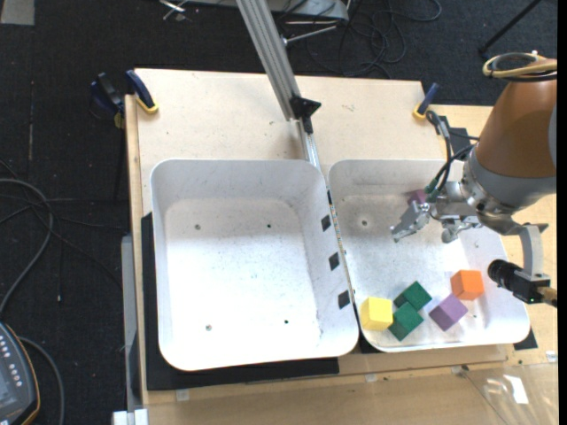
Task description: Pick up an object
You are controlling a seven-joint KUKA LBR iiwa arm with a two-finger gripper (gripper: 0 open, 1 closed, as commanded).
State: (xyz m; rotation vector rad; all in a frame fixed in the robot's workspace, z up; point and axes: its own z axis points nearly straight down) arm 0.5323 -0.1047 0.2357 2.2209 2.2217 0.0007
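Overhead, the gripper [431, 226] hung over the middle of the right bin [372, 184], fingers spread apart with nothing between them. All blocks sat well apart from it along that bin's near edge: yellow block [376, 312], two green blocks [409, 308] touching each other just beside it, then purple block [448, 312] and orange block [467, 284]. Left bin [177, 184] adjoined.

Matt white plastic bins [239, 184] on pale wooden bench [221, 113]
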